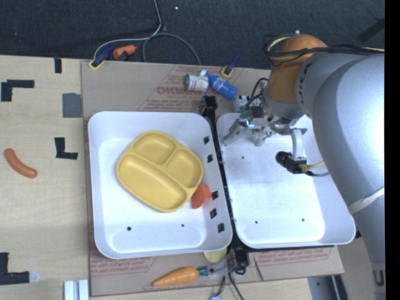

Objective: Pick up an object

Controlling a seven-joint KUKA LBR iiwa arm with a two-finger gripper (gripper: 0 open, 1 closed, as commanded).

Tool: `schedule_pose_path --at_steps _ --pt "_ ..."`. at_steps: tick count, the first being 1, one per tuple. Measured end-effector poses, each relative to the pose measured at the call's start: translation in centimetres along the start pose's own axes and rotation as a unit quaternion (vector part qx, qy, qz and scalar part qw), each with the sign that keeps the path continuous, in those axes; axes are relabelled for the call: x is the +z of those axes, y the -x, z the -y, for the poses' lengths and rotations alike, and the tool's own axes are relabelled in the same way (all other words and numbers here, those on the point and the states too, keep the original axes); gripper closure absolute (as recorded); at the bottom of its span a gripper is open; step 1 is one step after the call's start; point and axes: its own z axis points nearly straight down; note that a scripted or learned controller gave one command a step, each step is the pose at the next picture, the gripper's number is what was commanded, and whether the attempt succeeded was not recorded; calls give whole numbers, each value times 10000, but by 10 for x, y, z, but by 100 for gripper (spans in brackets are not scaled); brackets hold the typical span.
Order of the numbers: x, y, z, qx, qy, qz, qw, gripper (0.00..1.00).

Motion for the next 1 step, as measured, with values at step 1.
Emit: schedule_pose_path --at_steps 1 --pt "-1 -2 21 9 34 7 10000 0"
